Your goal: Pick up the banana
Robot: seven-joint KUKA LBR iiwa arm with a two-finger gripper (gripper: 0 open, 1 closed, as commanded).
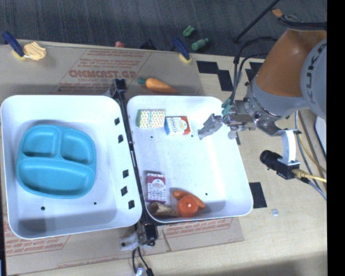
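My gripper (210,126) hangs over the far right part of the right bin (233,171), close to its right rim, with nothing visibly held. Open or closed: cannot tell from this angle. Just left of it is a small white and red carton (177,125), and left of that a green and yellow box (151,118). Both lie on the bin floor near the far wall. The banana (163,210) looks to be the dull brownish piece at the near edge of the same bin, though I'm not fully sure. It is well apart from my gripper. It is touching or tucked under a red box (156,187), with an orange-red round item (188,204) right beside it. The left bin (11,125) holds a blue divided plate (57,160). A carrot (158,85) lies outside the bins on the cardboard (80,73), just beyond the right bin's far wall.
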